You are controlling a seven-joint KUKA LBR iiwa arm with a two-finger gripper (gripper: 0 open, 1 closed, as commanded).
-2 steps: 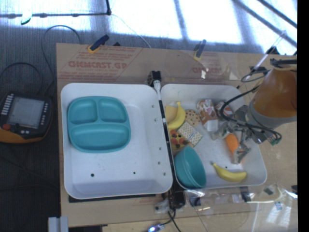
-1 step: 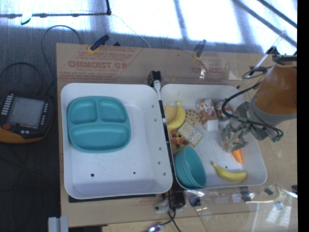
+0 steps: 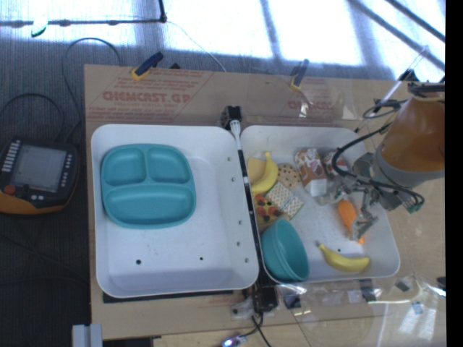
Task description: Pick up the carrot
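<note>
The orange carrot (image 3: 347, 213) lies in the right bin (image 3: 387, 266), near its right side. My gripper (image 3: 364, 220) hangs low over the bin, right against the carrot's right edge. The grey wrist and cables hide part of the carrot. A small orange bit (image 3: 360, 241) shows just below the gripper. The view does not show whether the carrot is gripped.
The right bin also holds a banana (image 3: 344, 259) at the front, another banana (image 3: 265, 173) at the back left, a teal bowl (image 3: 283, 250) and several snack packets (image 3: 309, 166). A teal divided plate (image 3: 148, 184) sits in the left bin (image 3: 173, 273). A pendant (image 3: 35, 176) lies left of the bench.
</note>
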